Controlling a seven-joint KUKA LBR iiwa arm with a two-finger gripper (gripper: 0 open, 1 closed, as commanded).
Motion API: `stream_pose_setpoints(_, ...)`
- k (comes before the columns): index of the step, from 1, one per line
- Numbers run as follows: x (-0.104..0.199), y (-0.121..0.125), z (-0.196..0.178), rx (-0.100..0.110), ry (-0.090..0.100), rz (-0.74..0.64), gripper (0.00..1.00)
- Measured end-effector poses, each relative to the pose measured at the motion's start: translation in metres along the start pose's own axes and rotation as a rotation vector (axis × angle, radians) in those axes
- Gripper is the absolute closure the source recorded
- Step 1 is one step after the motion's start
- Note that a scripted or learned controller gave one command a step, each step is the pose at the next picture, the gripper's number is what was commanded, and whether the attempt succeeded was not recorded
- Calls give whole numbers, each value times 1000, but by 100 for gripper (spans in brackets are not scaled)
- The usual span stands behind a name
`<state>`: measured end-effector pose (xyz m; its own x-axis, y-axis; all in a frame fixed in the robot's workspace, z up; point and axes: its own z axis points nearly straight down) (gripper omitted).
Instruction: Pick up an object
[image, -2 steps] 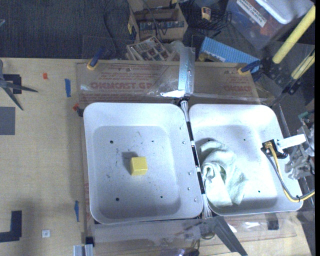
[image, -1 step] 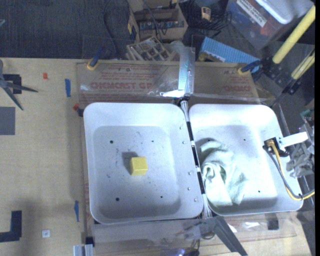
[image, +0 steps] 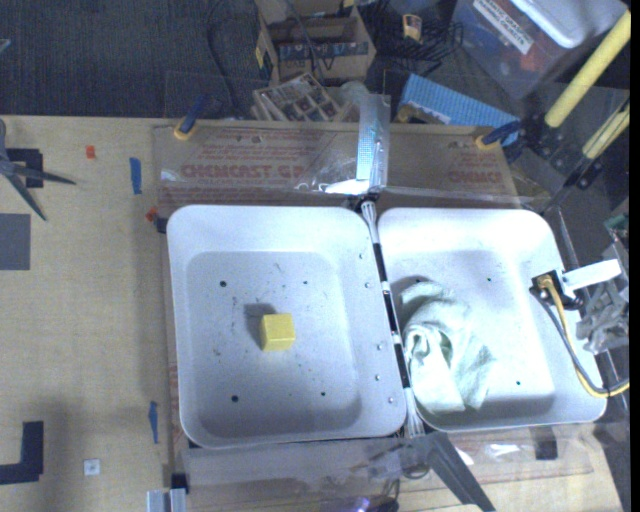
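Observation:
A small yellow cube (image: 278, 331) lies on the floor of the left bin (image: 200, 240), slightly left of its middle. A crumpled white and pale green cloth (image: 445, 345) lies in the left half of the right bin (image: 500, 240), against the divider. My gripper (image: 603, 325) hangs at the far right of the view, just outside the right bin's right rim and well away from both objects. Its end is partly cut off, amid a white bracket and a yellow cable.
A yellow cable (image: 580, 365) loops over the right bin's right rim. A cardboard sheet (image: 260, 165) lies behind the bins, with a metal strip (image: 372, 145) standing at the seam. Clamps and small tools lie on the wooden bench (image: 70, 300) at left.

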<state>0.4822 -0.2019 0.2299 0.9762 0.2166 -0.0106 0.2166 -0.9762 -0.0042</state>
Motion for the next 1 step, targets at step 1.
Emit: stream_pose_setpoints(1,0,0,-10,-1,0,-1,100)
